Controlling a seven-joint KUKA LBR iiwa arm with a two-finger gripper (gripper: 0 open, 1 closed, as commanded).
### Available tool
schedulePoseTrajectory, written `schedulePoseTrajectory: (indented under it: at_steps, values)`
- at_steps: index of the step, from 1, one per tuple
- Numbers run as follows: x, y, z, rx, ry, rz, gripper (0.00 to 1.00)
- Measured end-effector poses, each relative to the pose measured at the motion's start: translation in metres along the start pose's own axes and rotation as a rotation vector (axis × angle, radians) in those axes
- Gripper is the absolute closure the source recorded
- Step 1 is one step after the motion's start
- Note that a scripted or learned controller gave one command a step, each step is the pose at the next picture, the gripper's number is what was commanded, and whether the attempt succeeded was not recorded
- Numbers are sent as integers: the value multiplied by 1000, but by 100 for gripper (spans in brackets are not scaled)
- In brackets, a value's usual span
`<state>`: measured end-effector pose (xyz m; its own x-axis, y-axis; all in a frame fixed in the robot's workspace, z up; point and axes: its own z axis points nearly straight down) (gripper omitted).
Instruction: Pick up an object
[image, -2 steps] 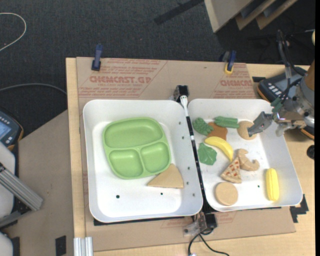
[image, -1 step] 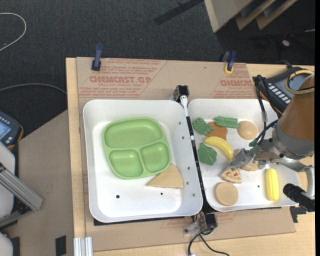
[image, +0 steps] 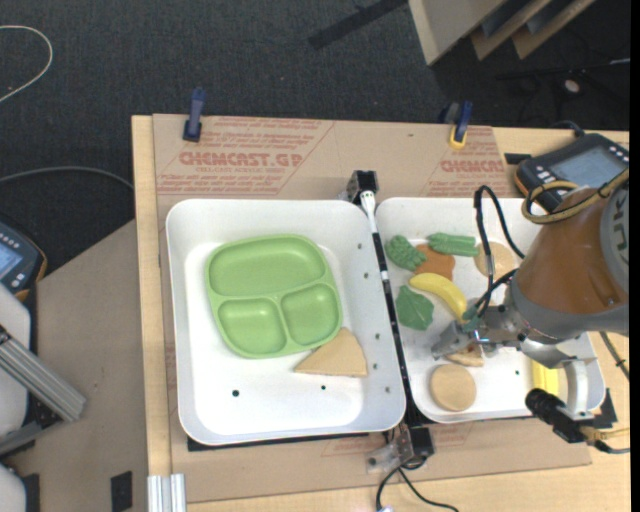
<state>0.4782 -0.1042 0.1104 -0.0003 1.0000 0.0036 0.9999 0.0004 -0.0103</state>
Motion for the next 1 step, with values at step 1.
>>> schedulePoseTrajectory:
  at_steps: [1]
  values:
    - [53, 61, -79, -22, -4, -8, 0]
